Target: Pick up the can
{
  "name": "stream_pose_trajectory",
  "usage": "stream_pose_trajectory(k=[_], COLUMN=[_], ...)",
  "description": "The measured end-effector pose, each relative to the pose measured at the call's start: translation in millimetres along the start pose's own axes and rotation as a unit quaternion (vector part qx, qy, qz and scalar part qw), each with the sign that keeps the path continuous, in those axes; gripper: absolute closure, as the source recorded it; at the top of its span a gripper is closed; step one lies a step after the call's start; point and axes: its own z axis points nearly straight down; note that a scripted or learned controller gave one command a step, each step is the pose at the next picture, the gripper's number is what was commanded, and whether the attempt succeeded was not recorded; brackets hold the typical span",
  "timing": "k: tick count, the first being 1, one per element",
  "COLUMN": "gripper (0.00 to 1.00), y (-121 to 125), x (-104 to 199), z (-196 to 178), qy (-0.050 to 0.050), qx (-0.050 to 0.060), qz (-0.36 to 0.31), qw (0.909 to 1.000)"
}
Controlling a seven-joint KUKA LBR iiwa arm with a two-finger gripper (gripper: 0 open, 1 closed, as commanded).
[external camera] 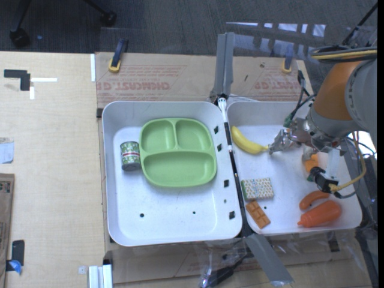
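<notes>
Can (130, 156): lies in the left bin (174, 230), between its left wall and the green plate (178, 152), just beside the plate.
My pincer (279, 143): over the right bin (282, 206), near the banana (246, 141); open or closed, I cannot tell.
Room: bare floor along the left bin's near edge.

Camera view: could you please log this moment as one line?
can: left bin, beside green plate | gripper: right bin, near banana | can not held

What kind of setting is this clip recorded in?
Most likely a robotics lab workcell, not a home. Two white bins sit on a wooden bench over dark carpet, holding toy food like a banana and a small can, with a grey and orange arm reaching in.
</notes>
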Motion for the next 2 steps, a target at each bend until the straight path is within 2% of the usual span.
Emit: stream_pose_trajectory(k=[1, 2], gripper=[0.0, 0.0], y=[-9.3, 69.3], x=[-28.6, -15.6], z=[-1.2, 2.5], qy=[0.011, 0.011], qx=[0.003, 0.025], qz=[0.132, 0.239], qw=[0.9912, 0.9706])
